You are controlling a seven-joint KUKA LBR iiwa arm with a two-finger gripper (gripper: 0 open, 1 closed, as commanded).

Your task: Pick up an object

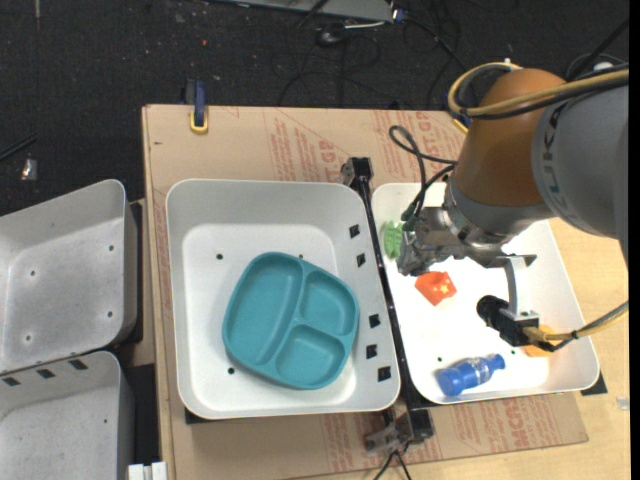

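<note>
— Which step was this?
— The approach: the gripper hung right of centre, just above the orange object; how its jaws stood could not be told.
— Next?
— Probably a descent onto it.

Two bins sit side by side on a board. The left bin has one plate in it. The plate lies flat in the middle, a bit nearer the front.

The right bin has three things in it. A lump rests by its left wall, towards the back. A block sits in front of the lump, nearer the middle. A bottle lies on its side near the front wall, well apart from the block.

The gripper hangs over the right bin, between the lump and the block.

A clip sits on the board's back edge, behind the left bin. Two trays lie left of the board.
</note>
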